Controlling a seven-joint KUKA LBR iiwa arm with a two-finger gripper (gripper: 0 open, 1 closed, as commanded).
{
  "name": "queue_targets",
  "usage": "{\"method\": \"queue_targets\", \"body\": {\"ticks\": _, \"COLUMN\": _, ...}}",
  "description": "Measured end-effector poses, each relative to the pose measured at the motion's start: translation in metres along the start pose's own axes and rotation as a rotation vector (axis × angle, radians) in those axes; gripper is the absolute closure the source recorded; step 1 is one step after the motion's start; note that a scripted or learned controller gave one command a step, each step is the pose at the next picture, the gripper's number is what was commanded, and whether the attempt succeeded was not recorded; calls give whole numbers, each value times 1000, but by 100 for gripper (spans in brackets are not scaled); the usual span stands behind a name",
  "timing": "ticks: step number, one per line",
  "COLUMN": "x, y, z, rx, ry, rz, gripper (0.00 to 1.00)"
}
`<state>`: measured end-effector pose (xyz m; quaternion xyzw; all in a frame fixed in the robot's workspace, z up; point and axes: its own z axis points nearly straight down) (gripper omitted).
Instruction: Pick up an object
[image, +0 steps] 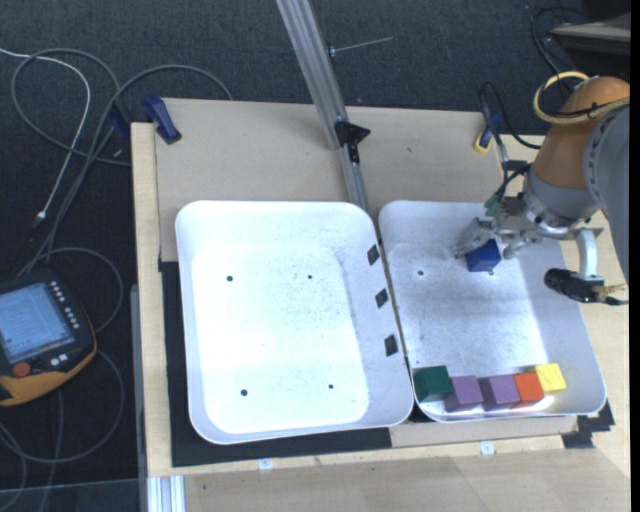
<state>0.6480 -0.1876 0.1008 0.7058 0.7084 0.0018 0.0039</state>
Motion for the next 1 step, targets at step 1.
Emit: {"method": "queue_targets", "body": {"ticks": 1, "x": 0, "y": -2, "z": -11, "rx": 5, "ry": 0, "rz": 0, "gripper": 100}}
